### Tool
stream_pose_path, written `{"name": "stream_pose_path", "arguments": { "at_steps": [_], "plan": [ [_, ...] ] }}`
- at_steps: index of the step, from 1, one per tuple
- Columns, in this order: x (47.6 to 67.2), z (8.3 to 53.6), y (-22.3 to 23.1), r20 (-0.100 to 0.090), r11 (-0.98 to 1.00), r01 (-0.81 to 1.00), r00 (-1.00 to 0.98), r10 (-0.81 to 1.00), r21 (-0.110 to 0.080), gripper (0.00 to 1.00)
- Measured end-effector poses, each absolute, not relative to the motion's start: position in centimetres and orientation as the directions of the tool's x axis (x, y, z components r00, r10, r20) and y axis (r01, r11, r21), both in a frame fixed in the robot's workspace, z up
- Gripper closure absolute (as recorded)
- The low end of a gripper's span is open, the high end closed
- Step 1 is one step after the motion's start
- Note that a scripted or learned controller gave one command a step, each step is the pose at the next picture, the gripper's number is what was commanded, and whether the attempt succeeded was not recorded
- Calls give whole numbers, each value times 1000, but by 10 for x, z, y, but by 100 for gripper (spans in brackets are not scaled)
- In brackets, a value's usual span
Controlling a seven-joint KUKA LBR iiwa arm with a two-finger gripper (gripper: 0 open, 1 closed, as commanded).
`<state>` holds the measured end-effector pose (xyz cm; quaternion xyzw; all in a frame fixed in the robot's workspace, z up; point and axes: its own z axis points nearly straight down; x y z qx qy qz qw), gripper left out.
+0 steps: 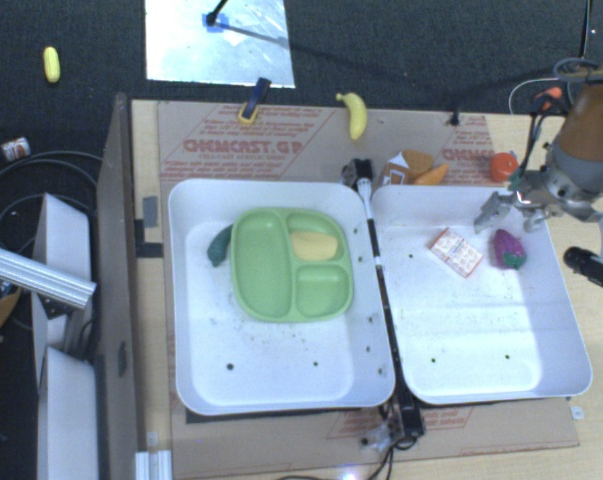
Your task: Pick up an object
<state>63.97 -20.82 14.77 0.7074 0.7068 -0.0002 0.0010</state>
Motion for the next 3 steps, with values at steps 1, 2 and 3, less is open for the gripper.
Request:
{"name": "stream_pose_path", "arguments": {
  "at_steps": [1,2,3],
  "plan": [
    [635,196,-206,-1,1,1000,-1,1000,5,0],
    [630,197,-207,-1,1,1000,-1,1000,3,0],
    [626,183,-206,-2,1,1000,-1,1000,2,0]
  ]
}}
